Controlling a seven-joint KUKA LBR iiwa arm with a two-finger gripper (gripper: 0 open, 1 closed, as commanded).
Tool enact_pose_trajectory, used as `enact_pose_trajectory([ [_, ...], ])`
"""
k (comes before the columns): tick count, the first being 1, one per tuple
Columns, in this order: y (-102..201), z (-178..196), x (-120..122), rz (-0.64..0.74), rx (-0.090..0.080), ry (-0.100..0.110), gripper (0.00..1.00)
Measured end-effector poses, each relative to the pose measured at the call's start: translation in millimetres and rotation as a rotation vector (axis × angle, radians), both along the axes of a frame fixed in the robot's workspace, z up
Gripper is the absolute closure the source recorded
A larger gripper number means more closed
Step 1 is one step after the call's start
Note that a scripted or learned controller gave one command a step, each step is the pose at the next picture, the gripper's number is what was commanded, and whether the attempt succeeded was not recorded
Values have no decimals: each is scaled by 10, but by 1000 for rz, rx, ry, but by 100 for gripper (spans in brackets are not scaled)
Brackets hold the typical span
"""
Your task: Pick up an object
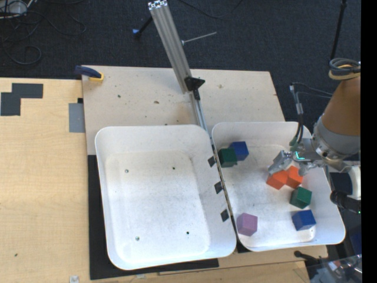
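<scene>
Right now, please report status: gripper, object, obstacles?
Gripper low in right bin, over orange block. Grasp unconfirmed. Green block close beside it.

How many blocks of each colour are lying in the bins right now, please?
Blue blocks: 2
Green blocks: 2
Orange blocks: 1
Purple blocks: 1
Total: 6, all in the right bin.

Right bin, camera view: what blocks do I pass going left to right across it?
Green block → blue block → purple block → orange block. The other green block and other blue block sit farthest right, overlapping in left-right position, so their order is unclear.
</scene>
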State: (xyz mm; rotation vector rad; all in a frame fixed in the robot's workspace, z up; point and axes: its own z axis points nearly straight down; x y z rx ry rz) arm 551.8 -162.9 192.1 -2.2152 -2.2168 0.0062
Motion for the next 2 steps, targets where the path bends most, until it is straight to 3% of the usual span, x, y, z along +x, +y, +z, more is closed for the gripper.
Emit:
enact_pose_trajectory([
  [1, -8, 25, 9, -2, -1, -5, 0],
  [2, 27, -615, -41, -1, 0, 2, 0],
])
